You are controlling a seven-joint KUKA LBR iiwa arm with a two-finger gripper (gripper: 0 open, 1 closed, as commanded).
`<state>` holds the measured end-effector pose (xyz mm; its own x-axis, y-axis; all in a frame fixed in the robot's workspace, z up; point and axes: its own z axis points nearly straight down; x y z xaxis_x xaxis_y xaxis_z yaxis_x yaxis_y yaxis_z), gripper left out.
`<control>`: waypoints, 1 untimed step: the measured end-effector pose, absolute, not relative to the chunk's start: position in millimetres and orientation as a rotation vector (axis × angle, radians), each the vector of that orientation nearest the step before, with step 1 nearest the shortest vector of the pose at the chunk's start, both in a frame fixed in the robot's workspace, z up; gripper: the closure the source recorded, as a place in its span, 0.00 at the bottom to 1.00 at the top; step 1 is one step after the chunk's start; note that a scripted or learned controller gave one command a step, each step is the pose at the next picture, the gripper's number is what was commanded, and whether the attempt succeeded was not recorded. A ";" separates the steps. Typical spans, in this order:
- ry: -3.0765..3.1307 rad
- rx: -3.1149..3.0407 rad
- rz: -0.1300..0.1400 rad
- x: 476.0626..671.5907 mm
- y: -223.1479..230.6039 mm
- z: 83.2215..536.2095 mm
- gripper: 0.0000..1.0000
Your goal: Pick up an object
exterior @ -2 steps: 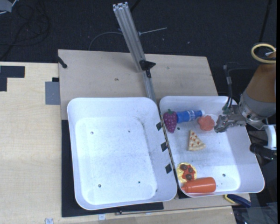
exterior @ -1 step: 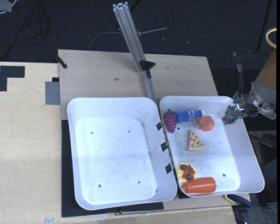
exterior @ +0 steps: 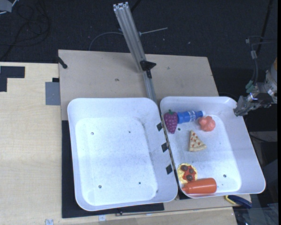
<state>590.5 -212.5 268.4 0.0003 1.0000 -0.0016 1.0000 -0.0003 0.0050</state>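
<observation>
The right bin (exterior: 234,139) holds several toy foods. A purple grape bunch (exterior: 171,121) lies by its left wall, with a blue bottle (exterior: 189,116) beside it. A red tomato-like piece (exterior: 206,123) sits next to the bottle's cap. A pizza slice (exterior: 195,142) lies in the middle. At the front are a yellow piece with dark red spots (exterior: 187,172) and an orange-red sausage (exterior: 200,186). My gripper (exterior: 246,105) hangs at the bin's far right rim, apart from all of them. Nothing shows in it.
The left bin (exterior: 84,125) sits beside the right one, joined by black clips. A metal rail (exterior: 133,36) slants up from between the bins. Dark floor and cables lie behind the bench. A blue and yellow object (exterior: 239,200) pokes out under the right bin's front corner.
</observation>
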 end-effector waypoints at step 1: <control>2.226 2.219 0.000 582.6 -161.1 251.7 1.00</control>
